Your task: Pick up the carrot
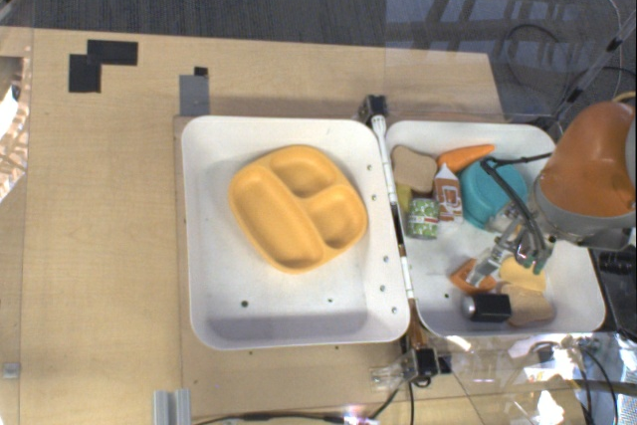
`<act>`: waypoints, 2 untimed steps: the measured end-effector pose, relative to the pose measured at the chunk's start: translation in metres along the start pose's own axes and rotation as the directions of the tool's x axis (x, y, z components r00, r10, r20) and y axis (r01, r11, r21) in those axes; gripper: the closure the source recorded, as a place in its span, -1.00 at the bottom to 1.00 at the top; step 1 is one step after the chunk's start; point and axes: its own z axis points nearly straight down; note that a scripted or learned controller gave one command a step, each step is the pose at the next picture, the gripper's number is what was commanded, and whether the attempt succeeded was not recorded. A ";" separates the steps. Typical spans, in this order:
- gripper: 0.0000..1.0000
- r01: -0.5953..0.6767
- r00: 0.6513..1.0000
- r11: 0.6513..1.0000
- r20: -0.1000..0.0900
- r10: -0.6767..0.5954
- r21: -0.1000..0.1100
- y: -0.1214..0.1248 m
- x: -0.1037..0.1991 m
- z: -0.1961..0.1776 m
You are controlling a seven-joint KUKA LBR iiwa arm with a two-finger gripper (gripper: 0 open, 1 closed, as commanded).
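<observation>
- Orange band on the grey arm (597, 176) sits over the right bin (577, 314); gripper (490, 272) points down-left into the bin's lower half.
- Finger state: cannot tell. The metal linkage blurs into the items beneath it at this slant.
- Gripper tip is just above or touching a small orange piece (465, 274) near the bin's front; contact not resolvable, nothing visibly between the jaws.
- Carrot (466, 156): smooth orange tapered shape lying flat at the back of the right bin, pointed end toward the right, touching the toast and just behind the teal bowl. Well apart from the gripper.
- Toast slice (413, 170): brown, flat, rounded top, back-left corner of the right bin.
- Teal bowl (488, 194): glossy plastic, round, partly hidden by the wrist.
- Small carton (448, 194): white and red, upright beside the bowl.
- Green packet (423, 217): small, printed, boxy, by the divider between the bins.
- Pale yellow wedge (526, 279): cheese-like block just right of the gripper.
- Black cylinder (490, 308): dark end on a tan body, lying on its side at the bin's front edge.
- Left bin (209, 314): matte white, shallow, rounded corners, holds a yellow divided plate (299, 206), smooth plastic with three compartments, tilted in plan.
- Bench (90, 244): light wood-tone surface.
</observation>
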 end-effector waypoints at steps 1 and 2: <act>-1.00 0.194 0.981 0.981 -0.006 -0.194 0.000 -0.064 -0.009 -0.114; -1.00 -0.073 0.997 0.997 -0.022 0.073 0.001 -0.029 0.017 -0.036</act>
